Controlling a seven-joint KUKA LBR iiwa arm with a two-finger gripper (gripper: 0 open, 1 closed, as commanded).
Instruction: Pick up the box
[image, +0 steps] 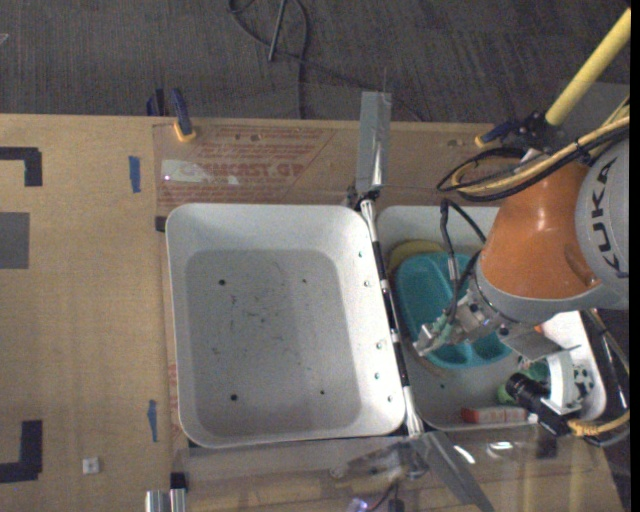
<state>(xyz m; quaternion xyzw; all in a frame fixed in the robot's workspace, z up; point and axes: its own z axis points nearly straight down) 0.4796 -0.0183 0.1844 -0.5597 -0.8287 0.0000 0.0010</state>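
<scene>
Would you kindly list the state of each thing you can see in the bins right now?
Left bin: sits flat on the bench.
Right bin: holds several items, partly covered by the arm.
Teal container: lies in the right bin.
Box: lies flat near the right bin's front edge.
Gripper: over the teal container.

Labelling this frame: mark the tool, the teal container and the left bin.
tool (437, 338): camera view, between its fingertips, over the right bin.
teal container (425, 290): camera view, its left-hand inner floor.
left bin (270, 222): camera view, its far rim.
</scene>
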